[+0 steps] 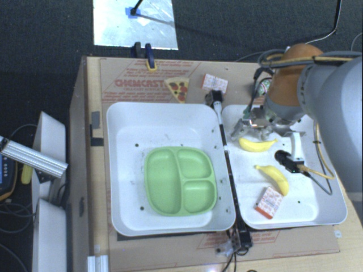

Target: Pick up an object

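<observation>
Camera view, slanted down over the bench. Grey arm (334,101) reaches in from the right, above the right bin (329,211). Left bin (122,123) carries 1 green divided plate (180,180). Right bin carries 2 bananas and 1 small red-and-white carton (269,202) near its front wall.

Gripper (253,130) hangs at the back left of the right bin, jaws spread apart, nothing between them. Upper banana (256,145) lies just in front of the jaws, on the viewer's side and very close. Its long axis runs left-right, ends curling up toward the gripper. Lower banana (274,178) lies farther off, slanted.

Judgement: upper banana looks the likely target. The move needs a short shift forward and down, jaws straddling its narrow width.
</observation>
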Motion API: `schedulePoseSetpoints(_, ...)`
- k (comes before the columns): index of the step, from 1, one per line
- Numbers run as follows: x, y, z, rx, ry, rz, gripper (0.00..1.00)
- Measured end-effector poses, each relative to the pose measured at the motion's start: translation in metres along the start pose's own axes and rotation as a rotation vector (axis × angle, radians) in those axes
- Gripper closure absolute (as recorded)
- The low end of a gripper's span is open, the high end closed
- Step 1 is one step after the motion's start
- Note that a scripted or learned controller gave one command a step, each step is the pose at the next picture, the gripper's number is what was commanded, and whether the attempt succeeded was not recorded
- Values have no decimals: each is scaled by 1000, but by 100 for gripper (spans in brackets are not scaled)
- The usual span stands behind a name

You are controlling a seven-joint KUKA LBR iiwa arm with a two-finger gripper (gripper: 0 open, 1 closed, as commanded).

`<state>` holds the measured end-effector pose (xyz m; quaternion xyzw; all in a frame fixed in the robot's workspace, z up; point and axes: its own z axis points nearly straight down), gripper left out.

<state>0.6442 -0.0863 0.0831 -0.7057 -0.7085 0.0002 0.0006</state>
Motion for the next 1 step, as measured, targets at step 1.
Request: schedulePoseSetpoints(1, 0, 2, -12, -5, -1, -1, 100)
